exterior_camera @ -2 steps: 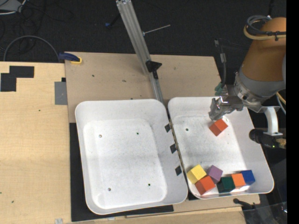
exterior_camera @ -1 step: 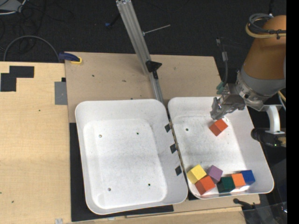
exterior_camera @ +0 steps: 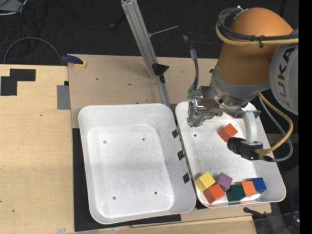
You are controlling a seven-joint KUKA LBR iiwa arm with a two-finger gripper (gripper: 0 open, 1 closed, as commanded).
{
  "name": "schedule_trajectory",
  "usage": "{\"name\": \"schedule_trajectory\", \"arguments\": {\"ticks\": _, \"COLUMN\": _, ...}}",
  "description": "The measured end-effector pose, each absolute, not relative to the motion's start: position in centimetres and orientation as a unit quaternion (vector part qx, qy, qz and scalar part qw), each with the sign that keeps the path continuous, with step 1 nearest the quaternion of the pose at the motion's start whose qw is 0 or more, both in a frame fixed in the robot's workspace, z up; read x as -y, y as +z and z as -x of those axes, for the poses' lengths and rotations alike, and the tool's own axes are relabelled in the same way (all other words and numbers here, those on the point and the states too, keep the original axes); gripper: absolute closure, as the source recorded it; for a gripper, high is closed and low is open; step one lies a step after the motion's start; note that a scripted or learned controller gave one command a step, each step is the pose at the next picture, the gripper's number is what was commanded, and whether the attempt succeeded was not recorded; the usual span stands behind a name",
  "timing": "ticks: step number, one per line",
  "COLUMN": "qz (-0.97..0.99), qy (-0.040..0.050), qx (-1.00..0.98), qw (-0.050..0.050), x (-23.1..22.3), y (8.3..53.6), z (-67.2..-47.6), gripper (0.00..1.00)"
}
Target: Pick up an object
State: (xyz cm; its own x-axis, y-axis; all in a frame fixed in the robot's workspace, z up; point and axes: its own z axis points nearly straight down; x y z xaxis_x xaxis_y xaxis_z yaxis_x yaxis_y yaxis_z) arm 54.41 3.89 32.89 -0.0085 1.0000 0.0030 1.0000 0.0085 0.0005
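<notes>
Robot arm (exterior_camera: 253, 48) poised over the right bin (exterior_camera: 195, 145) of two white bins, seen from above.

From the fixed overhead camera: the gripper (exterior_camera: 196, 117) hangs above the far left part of the right bin, and whether anything sits between its fingers cannot be told. An orange block (exterior_camera: 227, 131) lies alone mid-bin, to the gripper's right. Along the near edge cluster a yellow block (exterior_camera: 205, 180), red block (exterior_camera: 213, 193), purple block (exterior_camera: 224, 180), green block (exterior_camera: 236, 192), a second orange block (exterior_camera: 249, 187) and blue block (exterior_camera: 259, 184). The left bin (exterior_camera: 127, 162) sits just beside.
</notes>
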Motion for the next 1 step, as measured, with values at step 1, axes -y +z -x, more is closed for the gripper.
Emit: {"name": "schedule_trajectory", "arguments": {"ticks": 1, "qz": 0.706, "qy": 0.0050, "qx": 0.708, "qw": 0.004, "x": -8.81, "y": 20.78, "z": -54.09, "gripper": 1.00}}
